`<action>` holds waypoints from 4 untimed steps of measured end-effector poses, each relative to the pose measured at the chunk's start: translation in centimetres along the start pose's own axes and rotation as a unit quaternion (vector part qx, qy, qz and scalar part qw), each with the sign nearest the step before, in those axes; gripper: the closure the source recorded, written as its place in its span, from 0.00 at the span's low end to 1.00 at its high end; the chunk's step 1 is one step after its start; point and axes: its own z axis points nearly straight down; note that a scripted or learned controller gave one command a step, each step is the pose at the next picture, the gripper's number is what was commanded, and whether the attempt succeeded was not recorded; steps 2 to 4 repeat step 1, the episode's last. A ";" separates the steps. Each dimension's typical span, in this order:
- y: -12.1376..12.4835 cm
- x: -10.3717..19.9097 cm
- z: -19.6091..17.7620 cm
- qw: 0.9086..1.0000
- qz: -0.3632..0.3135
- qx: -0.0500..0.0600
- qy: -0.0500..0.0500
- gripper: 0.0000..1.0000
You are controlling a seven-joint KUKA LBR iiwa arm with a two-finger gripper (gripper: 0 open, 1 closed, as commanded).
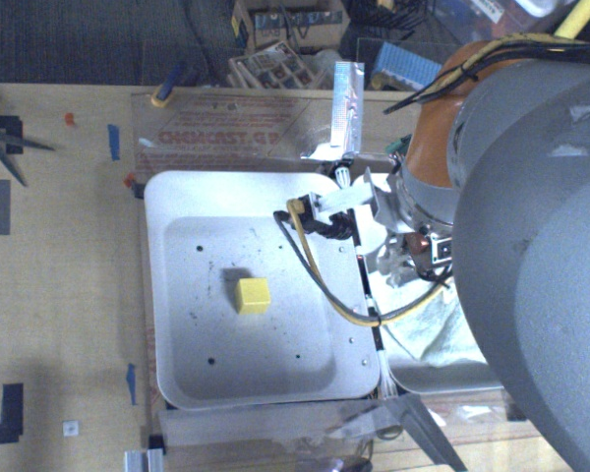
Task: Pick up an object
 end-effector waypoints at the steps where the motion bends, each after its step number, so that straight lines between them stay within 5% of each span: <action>1: 2.1 3.1 -6.1 1.000 0.006 -0.001 0.002 1.00; 4: 2.1 3.1 -6.1 1.000 0.006 -0.001 0.002 1.00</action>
